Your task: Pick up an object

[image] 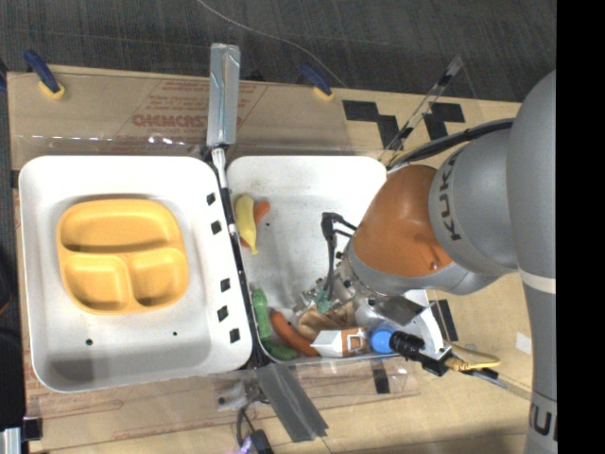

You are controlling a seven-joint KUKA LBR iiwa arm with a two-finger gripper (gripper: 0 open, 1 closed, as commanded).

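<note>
Hand low in right bin over cluttered items, grip state unclear

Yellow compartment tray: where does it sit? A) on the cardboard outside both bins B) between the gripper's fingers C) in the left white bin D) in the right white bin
C: the yellow plastic three-compartment tray lies flat inside the left white bin, while the grey and orange arm reaches down into the right white bin among the small items there.
</note>
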